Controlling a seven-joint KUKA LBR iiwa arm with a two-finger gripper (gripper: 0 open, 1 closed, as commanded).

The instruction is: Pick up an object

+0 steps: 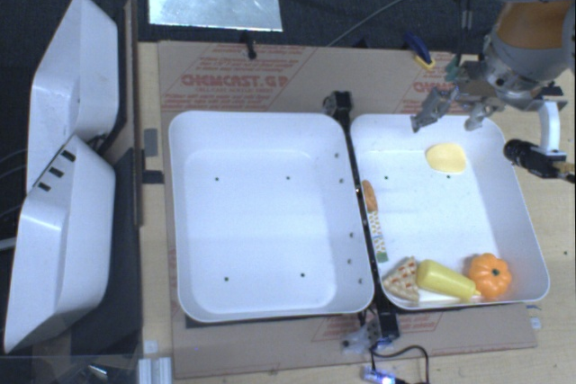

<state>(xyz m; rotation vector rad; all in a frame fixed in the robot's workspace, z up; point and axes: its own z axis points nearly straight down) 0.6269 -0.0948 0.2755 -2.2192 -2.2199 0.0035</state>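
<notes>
Small orange toy pumpkin [490, 275] in the right white bin's [531, 234] near corner, pale yellow disc [445, 158] toward its far edge, end effector [449, 113] open and empty above the far rim

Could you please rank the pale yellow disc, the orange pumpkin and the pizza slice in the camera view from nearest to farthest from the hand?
From the hand:
1. Pale yellow disc, just below it, upper right bin.
2. Orange pumpkin, bottom right corner.
3. Pizza slice, bottom edge, nearer the divider.

Even bright light, slightly soft focus
</notes>
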